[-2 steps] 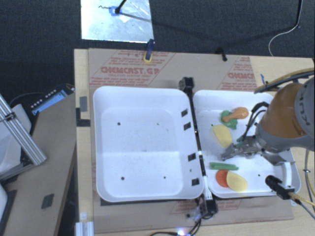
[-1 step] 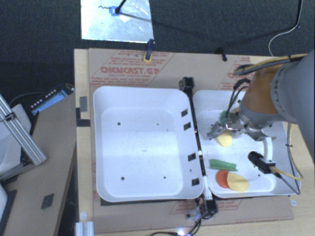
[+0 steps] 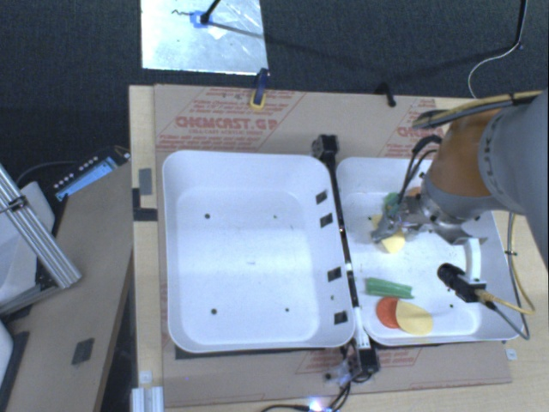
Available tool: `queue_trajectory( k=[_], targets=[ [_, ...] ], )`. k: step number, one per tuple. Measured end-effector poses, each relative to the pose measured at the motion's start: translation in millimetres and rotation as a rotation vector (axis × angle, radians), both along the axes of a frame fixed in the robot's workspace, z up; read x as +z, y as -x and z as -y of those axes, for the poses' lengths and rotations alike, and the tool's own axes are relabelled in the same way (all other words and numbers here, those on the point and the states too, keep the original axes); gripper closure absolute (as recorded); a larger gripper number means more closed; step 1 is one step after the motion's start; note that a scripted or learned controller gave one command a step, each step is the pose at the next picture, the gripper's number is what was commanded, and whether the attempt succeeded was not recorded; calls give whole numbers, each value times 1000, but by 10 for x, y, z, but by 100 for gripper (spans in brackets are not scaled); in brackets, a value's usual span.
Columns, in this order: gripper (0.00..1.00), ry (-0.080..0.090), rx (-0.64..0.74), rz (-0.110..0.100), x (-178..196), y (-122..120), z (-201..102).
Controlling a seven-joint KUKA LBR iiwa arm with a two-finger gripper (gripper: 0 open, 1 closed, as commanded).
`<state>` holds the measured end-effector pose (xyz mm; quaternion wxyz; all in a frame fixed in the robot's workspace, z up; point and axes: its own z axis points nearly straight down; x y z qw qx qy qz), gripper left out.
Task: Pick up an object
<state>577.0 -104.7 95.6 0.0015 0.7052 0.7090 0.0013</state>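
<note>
My gripper (image 3: 388, 229) hangs low in the right bin (image 3: 360, 183), near its left-middle part. Right below its tips lies a small pale yellow object (image 3: 393, 245), touching or nearly touching them. A small green thing (image 3: 391, 202) shows just above the gripper, beside the wrist. Toward the bin's front lie a green stick (image 3: 389, 287), a red disc (image 3: 389, 312) and a yellow disc (image 3: 414, 319) that overlaps the red one. I cannot tell how the gripper stands.
The left bin (image 3: 249, 247) lies beside the right one, with a black divider strip (image 3: 336, 221) between them. The arm (image 3: 480, 161) covers the right bin's back right part. A grey rail (image 3: 30, 230) stands at the far left.
</note>
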Motion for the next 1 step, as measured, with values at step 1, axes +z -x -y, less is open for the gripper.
queue_trajectory(
  k=[1],
  targets=[
    [100, -3, 7, 11, 953, -501, -675]
  ],
)
